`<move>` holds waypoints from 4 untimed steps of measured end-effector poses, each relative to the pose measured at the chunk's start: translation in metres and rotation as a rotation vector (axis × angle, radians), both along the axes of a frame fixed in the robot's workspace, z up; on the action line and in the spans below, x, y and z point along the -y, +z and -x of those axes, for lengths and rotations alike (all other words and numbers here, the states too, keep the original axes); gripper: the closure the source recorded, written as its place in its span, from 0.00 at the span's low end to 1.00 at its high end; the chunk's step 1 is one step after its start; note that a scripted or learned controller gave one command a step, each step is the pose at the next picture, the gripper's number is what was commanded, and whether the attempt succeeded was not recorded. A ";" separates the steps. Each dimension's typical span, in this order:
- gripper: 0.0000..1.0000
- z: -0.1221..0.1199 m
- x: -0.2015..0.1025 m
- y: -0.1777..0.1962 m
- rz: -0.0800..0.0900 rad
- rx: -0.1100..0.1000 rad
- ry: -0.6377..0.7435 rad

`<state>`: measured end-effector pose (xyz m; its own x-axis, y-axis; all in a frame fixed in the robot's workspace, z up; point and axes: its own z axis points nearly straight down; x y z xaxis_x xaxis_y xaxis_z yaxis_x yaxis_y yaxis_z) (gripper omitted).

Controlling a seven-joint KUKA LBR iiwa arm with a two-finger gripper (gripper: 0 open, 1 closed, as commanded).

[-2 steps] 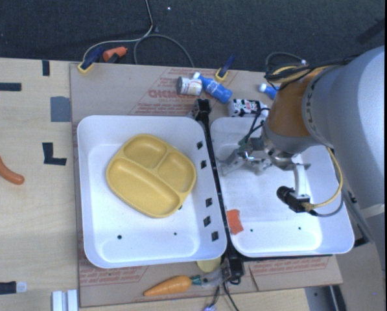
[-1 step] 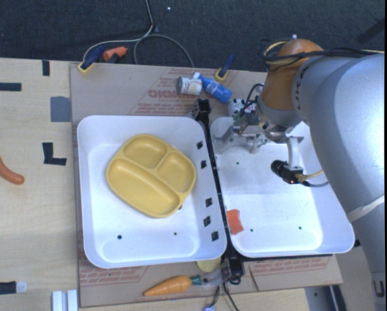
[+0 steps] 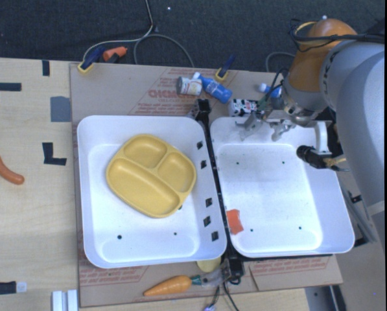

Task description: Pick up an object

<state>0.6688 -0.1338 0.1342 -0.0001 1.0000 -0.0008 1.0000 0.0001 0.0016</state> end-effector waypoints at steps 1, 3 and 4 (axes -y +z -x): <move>0.00 0.065 -0.036 -0.051 0.002 0.000 0.001; 0.00 0.000 -0.034 -0.049 -0.001 -0.001 0.002; 1.00 0.000 -0.034 -0.039 0.001 0.001 0.004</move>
